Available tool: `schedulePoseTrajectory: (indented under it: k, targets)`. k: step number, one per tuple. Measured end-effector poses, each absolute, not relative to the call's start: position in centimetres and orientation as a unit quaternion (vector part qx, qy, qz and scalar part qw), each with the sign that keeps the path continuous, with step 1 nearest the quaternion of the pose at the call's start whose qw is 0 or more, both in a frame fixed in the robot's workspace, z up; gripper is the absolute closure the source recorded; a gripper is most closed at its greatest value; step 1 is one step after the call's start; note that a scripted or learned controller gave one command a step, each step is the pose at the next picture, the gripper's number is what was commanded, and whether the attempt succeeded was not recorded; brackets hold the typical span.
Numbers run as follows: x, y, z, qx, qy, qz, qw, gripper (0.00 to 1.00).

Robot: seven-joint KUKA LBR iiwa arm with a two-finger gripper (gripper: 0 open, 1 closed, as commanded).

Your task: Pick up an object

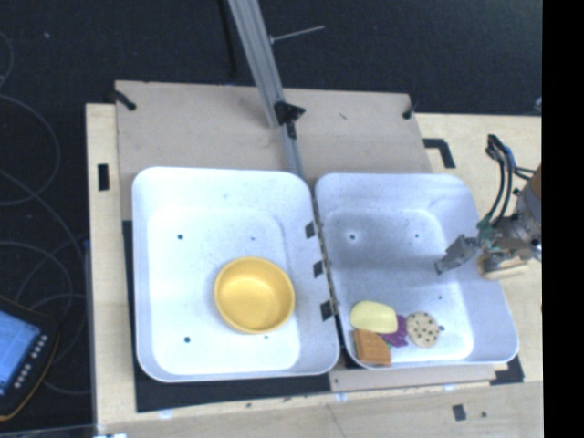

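My gripper hangs over the right rim of the right bin, open, with nothing between its fingers. At the near edge of that bin lies a small cluster: a pale yellow rounded object, a round speckled cookie-like object, an orange-brown block and a small purple piece between them. The cluster lies below and left of the gripper, well apart from it. A yellow bowl sits upright in the left bin.
A grey metal pole slants from the top of the view down to the divider between the bins. Cables run along the arm at the right edge. A handheld screen lies off the bench at the lower left.
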State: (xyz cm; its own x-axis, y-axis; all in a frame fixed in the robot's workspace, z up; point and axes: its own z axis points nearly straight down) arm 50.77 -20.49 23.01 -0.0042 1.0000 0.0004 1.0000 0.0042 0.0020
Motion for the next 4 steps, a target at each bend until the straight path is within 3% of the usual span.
schedulePoseTrajectory:
  k: [1, 3, 4]
  targets:
    - [50.8, -20.5, 23.0, 0.706, 0.708, 0.0011, 0.001, 0.0]
    - [49.6, -20.4, 12.4, 0.707, 0.707, -0.0021, -0.002, 0.0]
    - [49.7, -20.6, 10.1, 0.708, 0.707, -0.0005, 0.002, 0.0]
